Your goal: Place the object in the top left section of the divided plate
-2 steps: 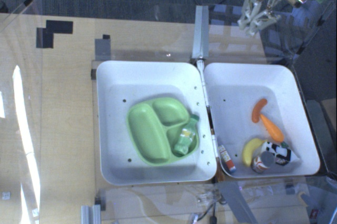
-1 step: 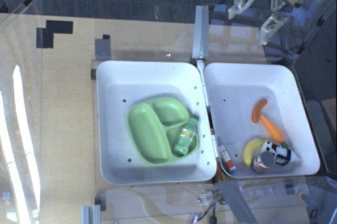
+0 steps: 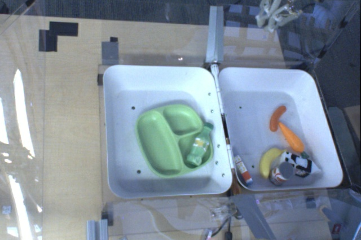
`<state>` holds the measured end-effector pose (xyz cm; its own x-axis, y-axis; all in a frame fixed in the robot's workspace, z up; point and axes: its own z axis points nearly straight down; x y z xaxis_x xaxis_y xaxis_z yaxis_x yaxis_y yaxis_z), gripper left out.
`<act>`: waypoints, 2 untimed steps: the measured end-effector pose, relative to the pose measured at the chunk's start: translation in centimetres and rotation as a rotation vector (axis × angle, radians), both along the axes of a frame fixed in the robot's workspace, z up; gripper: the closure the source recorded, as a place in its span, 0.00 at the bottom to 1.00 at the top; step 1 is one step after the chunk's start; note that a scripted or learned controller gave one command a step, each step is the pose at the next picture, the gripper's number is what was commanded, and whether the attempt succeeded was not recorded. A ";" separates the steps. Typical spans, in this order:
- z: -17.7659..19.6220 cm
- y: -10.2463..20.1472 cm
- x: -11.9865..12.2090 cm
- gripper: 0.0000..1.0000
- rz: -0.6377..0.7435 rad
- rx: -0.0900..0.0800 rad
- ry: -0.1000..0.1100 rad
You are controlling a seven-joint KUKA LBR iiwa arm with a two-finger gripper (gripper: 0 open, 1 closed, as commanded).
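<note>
Below and left of my gripper (image 3: pixel 276 10), which hangs spread and empty, the green bottle (image 3: pixel 198 147) lies lengthwise on the divided plate (image 3: pixel 161 145).

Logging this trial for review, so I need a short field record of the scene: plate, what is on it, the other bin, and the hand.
plate: green divided plate in left bin
on plate: small green bottle lying in a right-hand section
right bin: orange sausage-shaped item, carrot, banana, black-and-white can, tube by left wall
hand: above the bench beyond the right bin, holding nothing visible
</note>
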<state>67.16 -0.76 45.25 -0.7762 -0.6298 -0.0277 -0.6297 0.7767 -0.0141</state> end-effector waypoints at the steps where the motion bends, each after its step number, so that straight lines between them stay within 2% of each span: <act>1: -1.4 2.9 -0.2 1.00 0.085 -0.005 0.016; 2: -11.7 -1.3 -5.5 1.00 0.106 -0.007 0.020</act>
<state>61.63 -2.04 33.50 -0.7053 -0.7088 -0.0086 -0.7088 0.7054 -0.0059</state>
